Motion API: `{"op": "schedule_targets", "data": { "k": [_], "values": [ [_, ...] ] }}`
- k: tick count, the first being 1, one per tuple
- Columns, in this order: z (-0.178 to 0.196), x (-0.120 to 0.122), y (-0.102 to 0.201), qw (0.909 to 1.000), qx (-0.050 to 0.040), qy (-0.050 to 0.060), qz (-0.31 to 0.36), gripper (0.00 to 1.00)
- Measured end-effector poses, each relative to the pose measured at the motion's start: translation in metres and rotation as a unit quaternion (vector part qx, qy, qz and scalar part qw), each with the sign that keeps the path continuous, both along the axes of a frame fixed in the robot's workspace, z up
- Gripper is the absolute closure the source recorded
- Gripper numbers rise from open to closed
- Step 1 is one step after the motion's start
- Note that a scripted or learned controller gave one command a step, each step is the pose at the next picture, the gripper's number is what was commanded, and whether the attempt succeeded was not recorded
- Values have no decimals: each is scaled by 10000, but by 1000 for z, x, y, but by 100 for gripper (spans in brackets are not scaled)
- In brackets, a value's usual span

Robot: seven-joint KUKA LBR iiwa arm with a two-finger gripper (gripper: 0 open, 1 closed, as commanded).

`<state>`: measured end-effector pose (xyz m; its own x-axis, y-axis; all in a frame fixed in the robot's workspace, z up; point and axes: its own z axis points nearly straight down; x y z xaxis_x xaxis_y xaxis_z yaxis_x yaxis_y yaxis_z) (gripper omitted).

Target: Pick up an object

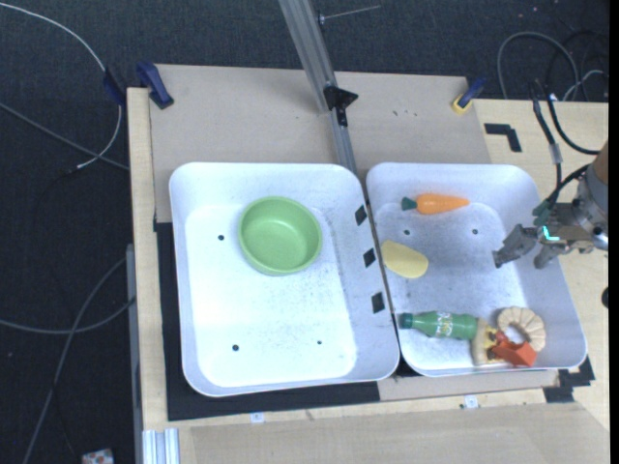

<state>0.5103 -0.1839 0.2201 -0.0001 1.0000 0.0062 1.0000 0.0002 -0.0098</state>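
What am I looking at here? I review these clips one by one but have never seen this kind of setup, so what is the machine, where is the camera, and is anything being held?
A single camera fixed above a bench looks down at a slant. The machine is a robot arm reaching in from the right side of the picture; its gripper hangs over the right edge of the right bin. Nothing can be seen between its fingers, so it holds nothing that shows. Two shallow white bins sit side by side. The left bin has a green bowl. The right bin has an orange carrot, a yellow piece, a green bottle lying on its side, and a tan ring-shaped toy beside a small red piece.
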Motion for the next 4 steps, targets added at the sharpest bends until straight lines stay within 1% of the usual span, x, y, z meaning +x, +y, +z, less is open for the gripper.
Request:
{"op": "schedule_targets", "data": {
  "k": [1, 2, 3, 4],
  "values": [
    [2, 1, 0, 10000, -5, -24, 2, 0],
    [-54, -9, -6, 10000, 7, 27, -8, 0],
    [-120, -8, -5, 10000, 10, 28, -3, 0],
    [-125, -9, -4, 10000, 18, 14, -5, 0]
  ]
}}
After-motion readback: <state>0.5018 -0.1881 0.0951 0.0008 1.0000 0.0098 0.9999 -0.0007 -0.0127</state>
